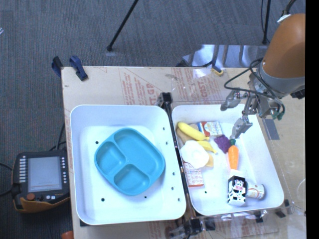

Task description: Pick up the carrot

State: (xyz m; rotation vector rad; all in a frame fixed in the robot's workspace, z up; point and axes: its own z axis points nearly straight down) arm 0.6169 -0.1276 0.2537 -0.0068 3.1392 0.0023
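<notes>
Carrot point(233, 156) lies in the right bin point(271, 166), orange, roughly upright in the frame, green end toward the top. Using it as the landmark: purple item point(223, 143) touches its upper-left end; banana point(191, 131) farther up-left; a second yellow piece point(206, 146) just left, beside a round white item point(194, 155) (looks like a fried egg toy, yolk not clear). Small red-and-white carton point(213, 128) sits above-left of the carrot. Flat printed packet point(193, 176) is lower-left. Cow-print carton point(237, 190) is directly below the carrot, near but apart, with a small cup point(255, 191) lying on its side beside it.

Gripper point(241, 129) hangs above the carrot's top end, slightly right, not touching it. Fingers point(244, 126): can't tell whether spread or pressed together from this angle, nothing visible between them. Arm reaches in from up-right of the carrot.

Left bin point(79, 133) is well left of the carrot, holding a blue divided plate point(129, 161). Both bins sit on the table point(119, 83). Blue clamp point(78, 67) at the table's far-left corner. Handheld pendant point(41, 179) on the floor, far left of the carrot.
</notes>
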